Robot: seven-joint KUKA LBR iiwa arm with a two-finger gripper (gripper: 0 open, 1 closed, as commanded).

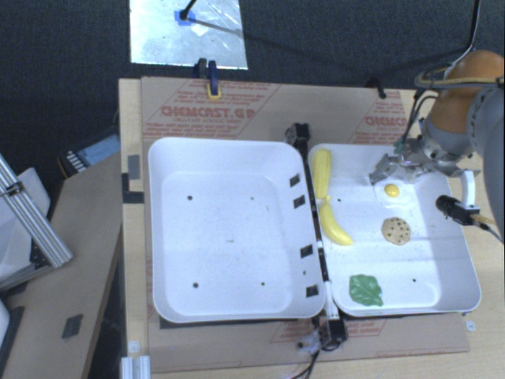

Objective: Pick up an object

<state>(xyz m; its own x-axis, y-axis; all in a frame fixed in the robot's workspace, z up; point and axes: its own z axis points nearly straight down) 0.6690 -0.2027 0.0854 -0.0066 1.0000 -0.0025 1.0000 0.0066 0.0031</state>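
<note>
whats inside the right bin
In the right bin: a banana along its left wall, a fried egg, a cookie, a green leaf. The arm covers its far right corner.

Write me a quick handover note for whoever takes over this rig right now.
Gripper: low over the far part of the right bin, just above the fried egg; nothing seen held.
Things, all in the right bin: banana along the left wall, fried egg near the gripper, cookie mid-bin, green leaf at the near edge.
Left bin: sits alongside.
Done: arm is positioned by the egg.
Left: grasp an object and lift it.
</note>
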